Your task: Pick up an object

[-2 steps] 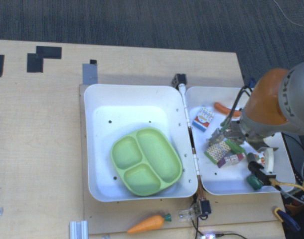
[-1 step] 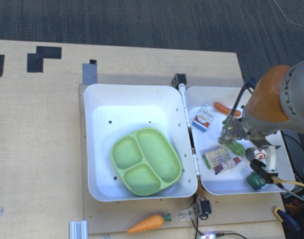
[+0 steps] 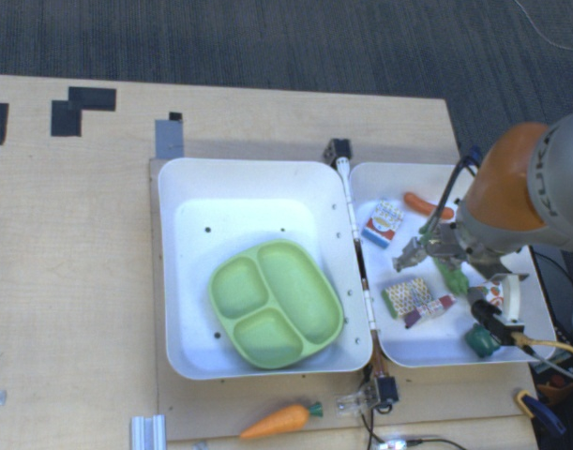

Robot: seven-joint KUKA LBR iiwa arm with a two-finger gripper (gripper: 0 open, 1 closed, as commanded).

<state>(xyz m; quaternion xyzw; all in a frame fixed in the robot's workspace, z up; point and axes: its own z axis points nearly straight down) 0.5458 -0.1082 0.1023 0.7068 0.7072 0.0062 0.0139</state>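
Note:
My gripper [image 3: 410, 257] hangs over the middle of the right bin [image 3: 455, 352], reaching in from the right below the orange wrist band. Just beneath and in front of it lies a small patterned box [image 3: 408, 296] with a dark red piece at its right end. A blue and white carton [image 3: 384, 222] lies behind the gripper to the left. An orange stick-like toy [image 3: 420, 203] lies behind it. A green object [image 3: 452, 277] sits partly under the wrist. Nothing shows held in the gripper.
The left bin [image 3: 188, 204] holds a green three-compartment plate [image 3: 275, 303]. A dark green item [image 3: 481, 341] and a white item [image 3: 501, 296] lie at the right bin's front right. A toy carrot [image 3: 277, 422] rests on the bench in front of the bins.

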